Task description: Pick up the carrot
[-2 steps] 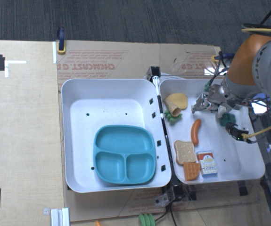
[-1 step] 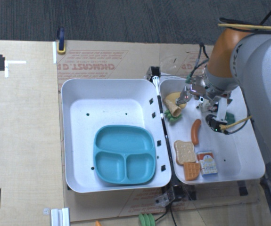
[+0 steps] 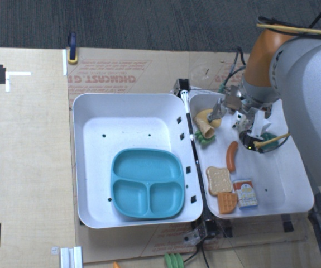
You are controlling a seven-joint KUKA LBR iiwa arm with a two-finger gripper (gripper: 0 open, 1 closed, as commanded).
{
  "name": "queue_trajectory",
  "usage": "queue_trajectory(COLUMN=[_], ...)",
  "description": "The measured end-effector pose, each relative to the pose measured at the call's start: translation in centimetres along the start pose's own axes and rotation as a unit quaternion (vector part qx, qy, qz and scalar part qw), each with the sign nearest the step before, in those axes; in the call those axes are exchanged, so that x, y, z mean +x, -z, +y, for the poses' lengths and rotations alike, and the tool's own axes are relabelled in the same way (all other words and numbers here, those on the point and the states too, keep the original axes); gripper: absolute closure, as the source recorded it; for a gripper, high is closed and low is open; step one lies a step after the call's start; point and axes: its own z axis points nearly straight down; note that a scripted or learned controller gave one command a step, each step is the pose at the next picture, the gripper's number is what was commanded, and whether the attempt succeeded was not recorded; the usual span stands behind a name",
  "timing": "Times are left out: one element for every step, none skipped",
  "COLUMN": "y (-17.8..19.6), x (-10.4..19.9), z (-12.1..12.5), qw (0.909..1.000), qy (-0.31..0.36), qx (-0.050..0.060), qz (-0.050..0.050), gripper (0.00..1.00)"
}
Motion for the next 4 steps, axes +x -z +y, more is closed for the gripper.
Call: queue_trajectory(y=[0.80,0.79,0.05,0.04], x=[-0.06,-0.05,-0.07,-0.08], z=[-0.04,-0.04,0.08,0.09], qw=[1.0000,1.0000,0.9802,0.9803], qy=[0.000,0.001,-0.198,-0.198], qx=[0.000,0.000,-0.002,-0.002], qz=[-0.001,-0.002,-0.002,-0.002], gripper=[1.00,0.00,0.00,0.00])
